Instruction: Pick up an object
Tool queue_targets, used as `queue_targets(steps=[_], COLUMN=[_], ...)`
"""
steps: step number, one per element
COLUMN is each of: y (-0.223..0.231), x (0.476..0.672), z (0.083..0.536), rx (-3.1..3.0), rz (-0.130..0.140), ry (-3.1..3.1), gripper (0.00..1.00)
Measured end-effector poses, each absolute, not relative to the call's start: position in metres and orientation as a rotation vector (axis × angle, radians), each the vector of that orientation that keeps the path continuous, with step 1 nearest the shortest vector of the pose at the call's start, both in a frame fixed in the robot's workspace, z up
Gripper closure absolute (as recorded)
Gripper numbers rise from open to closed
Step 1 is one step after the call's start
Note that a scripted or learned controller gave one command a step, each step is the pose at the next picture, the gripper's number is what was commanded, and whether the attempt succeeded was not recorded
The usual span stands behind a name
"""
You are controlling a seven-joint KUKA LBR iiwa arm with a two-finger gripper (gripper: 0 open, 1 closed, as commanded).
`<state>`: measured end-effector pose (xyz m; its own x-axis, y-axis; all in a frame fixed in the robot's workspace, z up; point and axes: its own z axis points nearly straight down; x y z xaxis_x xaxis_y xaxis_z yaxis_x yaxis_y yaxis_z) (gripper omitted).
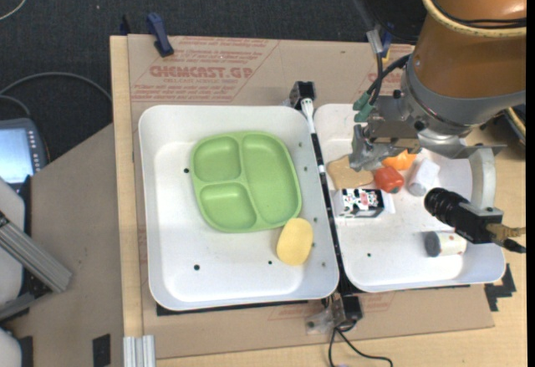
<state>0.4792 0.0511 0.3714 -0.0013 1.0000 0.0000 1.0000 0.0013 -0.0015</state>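
My gripper [362, 159] hangs low over the far left part of the right bin [393, 273], beneath the big orange-banded wrist. Just below it lies a flat tan piece [344, 174], and I cannot tell whether the two touch. A red tomato-like thing [388, 180] and an orange piece [404, 161] sit immediately to the gripper's right. A small black-and-white box [362, 201] lies nearer the front. A white piece [422, 175] lies partly hidden by the arm.
The left bin [167, 215] holds a green divided plate [246, 181] and a yellow lemon-shaped thing [294, 242] at the plate's front right corner. A small grey-and-white thing [441, 244] lies near the right bin's front. The ridge between the bins runs just left of the gripper.
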Motion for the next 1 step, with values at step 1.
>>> queue_targets(steps=[1], y=[0.0935], x=[0.4796], z=[0.4184], rx=[-2.217], rz=[-0.01], ry=[-2.23], gripper=[1.0])
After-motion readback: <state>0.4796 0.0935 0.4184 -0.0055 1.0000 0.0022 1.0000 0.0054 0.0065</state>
